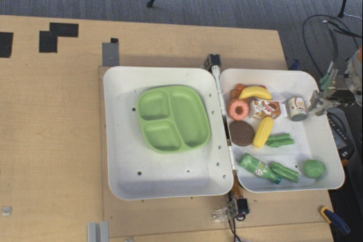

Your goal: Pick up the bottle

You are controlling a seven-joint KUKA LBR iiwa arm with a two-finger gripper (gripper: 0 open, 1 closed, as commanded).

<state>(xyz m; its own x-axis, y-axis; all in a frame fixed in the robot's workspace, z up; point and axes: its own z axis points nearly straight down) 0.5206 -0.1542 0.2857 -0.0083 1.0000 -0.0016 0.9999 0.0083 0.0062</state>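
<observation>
The bottle (258,167) is green with a pale label. It lies on its side near the front edge of the right bin (323,178), its neck pointing to the upper left. My gripper (316,103) hangs over the right rim of that bin, just beside a small silver can (296,108). It is well behind and to the right of the bottle, apart from it. Nothing shows between the gripper and the bottle except bare bin floor and green toys.
The right bin also holds a banana (254,92), pink donut (238,109), small carton (265,109), corn cob (262,131), brown cookie (243,132), green beans (279,140), a green pod (287,172) touching the bottle, and a lime (313,168). A green divided plate (172,118) lies in the left bin (122,178).
</observation>
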